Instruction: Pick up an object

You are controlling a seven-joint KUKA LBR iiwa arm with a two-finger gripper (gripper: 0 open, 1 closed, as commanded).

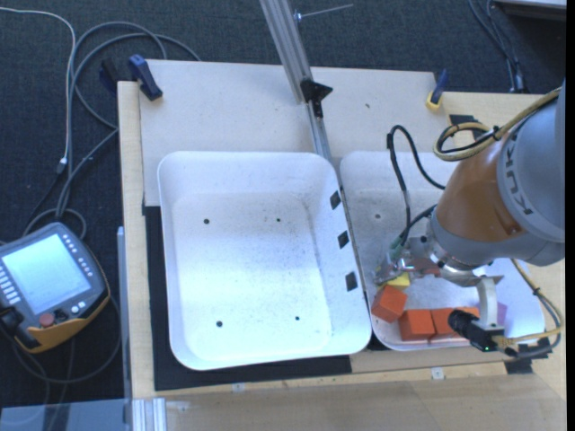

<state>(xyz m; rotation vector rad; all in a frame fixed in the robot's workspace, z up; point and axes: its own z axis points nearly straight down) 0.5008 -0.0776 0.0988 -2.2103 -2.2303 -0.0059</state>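
Camera view, bins: two shallow white bins side by side; left bin (pixel 193 241) bare of objects, right bin (pixel 364 182) holds the objects at its near end.
Camera view, arm: grey arm with orange band (pixel 476 200) reaches in from the right, wrist low over the right bin's near end.
Camera view, gripper: gripper (pixel 400 266) sits just above the object cluster; whether it is open or closed, and whether it has anything, I cannot tell — the wrist hides it.
Camera view, objects: orange block (pixel 389 304) near the bin's left wall, tilted; red-orange block (pixel 418 325) just beside it toward the front rim; a yellow piece (pixel 398 280) right under the gripper, partly hidden.
Handling, judged: blocks look rigid, light, flat-faced, not fragile; likely foam or wood, not slippery.
Grasp, judged: take the orange block across two opposite flat sides; neighbours crowd it, so the fingers may nudge the red-orange block.
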